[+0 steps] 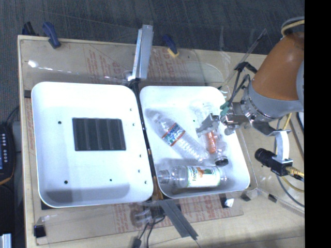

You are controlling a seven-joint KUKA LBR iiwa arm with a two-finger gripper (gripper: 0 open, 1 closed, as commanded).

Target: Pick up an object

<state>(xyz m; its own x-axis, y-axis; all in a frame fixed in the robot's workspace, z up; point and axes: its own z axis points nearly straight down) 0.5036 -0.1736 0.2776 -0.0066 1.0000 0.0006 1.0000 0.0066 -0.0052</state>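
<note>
I see a dark ribbed panel (99, 134) set in the left bin (46, 102). Blue clamps (50, 34) grip the bench's (77, 53) far edge.

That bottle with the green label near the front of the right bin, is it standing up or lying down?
Lying down. The green-label bottle rests on its side along the right bin's front wall, cap end toward the left bin.

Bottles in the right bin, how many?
3. One with a red label lies slantwise mid-bin, one with a green and white label along the near wall, one with an orange label by the gripper. More clear plastic may be hidden.
</note>
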